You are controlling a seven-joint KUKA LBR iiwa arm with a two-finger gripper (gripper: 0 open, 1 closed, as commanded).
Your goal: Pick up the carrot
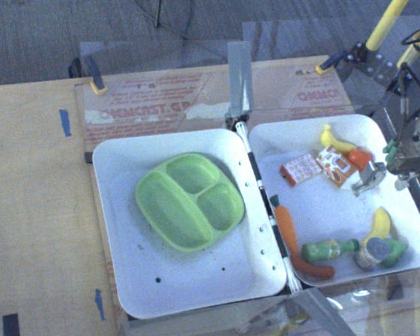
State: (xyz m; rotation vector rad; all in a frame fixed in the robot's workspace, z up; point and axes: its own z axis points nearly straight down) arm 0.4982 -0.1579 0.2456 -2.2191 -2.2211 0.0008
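I see the carrot (285, 226) by the right bin's (407, 212) left wall, gripper (369, 178) over its right side, green plate (190, 200) in the left bin (127, 233).

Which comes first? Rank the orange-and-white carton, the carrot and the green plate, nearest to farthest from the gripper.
From the gripper, at the right bin's right side:
1. Orange-and-white carton, just to its left.
2. Carrot, by the right bin's left wall.
3. Green plate, in the left bin.
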